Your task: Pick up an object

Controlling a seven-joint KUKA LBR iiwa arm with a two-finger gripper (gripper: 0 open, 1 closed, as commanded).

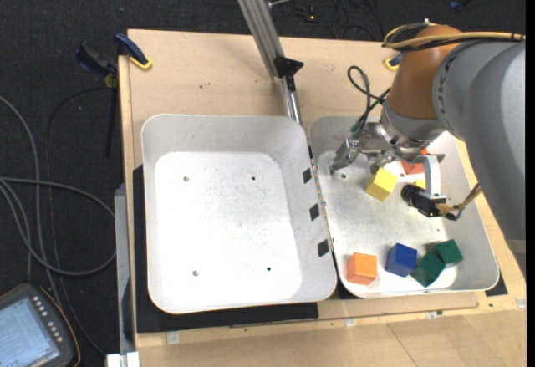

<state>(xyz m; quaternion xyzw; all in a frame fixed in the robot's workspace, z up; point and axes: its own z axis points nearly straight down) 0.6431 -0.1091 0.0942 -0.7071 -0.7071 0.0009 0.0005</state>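
Note:
My gripper [344, 156] hangs low over the back left part of the right bin [468, 227], close to the bin's floor. A yellow block [381, 184] lies tilted just right of it, near the gripper but not visibly held. A small red-orange piece [412, 166] shows partly under the wrist. Along the front of the right bin lie an orange block [362, 267], a blue block [401, 259] and two green blocks [429, 270] [450, 252] close together.
The left bin [167, 140] stands beside the right one, their rims meeting in the middle. A metal pole [255, 10] slants down from the back to the seam between the bins. The grey arm [493, 98] covers the right bin's back right corner.

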